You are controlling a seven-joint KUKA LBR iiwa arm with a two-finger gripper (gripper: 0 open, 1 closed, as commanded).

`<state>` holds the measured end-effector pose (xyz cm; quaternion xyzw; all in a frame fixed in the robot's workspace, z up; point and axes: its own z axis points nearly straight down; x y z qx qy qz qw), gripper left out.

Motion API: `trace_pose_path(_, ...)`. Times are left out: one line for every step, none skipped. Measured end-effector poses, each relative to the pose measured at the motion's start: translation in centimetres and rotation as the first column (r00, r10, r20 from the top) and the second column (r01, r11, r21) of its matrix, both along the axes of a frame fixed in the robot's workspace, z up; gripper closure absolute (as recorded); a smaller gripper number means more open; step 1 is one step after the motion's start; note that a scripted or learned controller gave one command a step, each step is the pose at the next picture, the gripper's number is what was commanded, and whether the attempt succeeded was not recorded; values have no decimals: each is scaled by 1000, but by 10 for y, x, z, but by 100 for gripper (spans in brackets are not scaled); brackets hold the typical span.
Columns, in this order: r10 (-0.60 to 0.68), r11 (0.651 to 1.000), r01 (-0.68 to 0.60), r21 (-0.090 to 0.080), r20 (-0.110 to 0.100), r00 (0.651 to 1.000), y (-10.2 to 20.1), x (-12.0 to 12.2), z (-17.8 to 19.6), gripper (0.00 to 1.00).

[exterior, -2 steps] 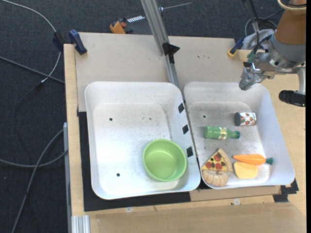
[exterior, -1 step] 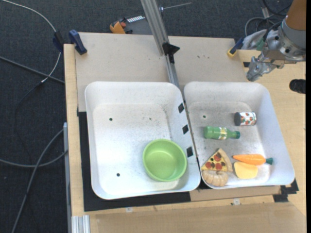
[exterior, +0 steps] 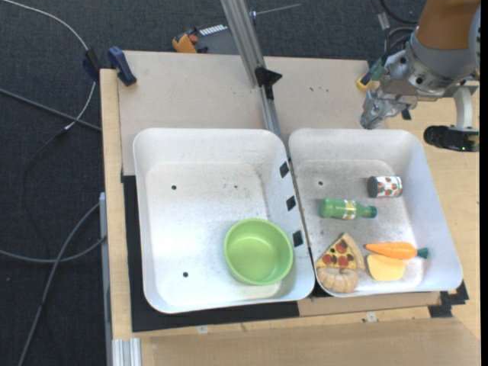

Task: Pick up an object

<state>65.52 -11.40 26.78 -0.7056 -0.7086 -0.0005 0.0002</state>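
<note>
Camera view: at upper right, the metal claw is seen above the tabletop; its opening cannot be told. A glossy round green bowl is seen lower centre.

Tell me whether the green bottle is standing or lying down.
Lying down. The green bottle rests on its side on the floor of the right bin, its cap pointing toward the view's right.

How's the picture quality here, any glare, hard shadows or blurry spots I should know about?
In the camera view the light is soft and even, with faint shadows under the green bowl and the toy bottle; the white bins look bright but keep their speckled detail, with no strong glare; the gripper at upper right is small and slightly soft; the whole frame is a bit grainy.
</note>
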Motion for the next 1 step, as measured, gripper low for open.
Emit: trace_pose_path(0, 1000, 0, 0, 0, 1000, 51, -18, 2, 100)
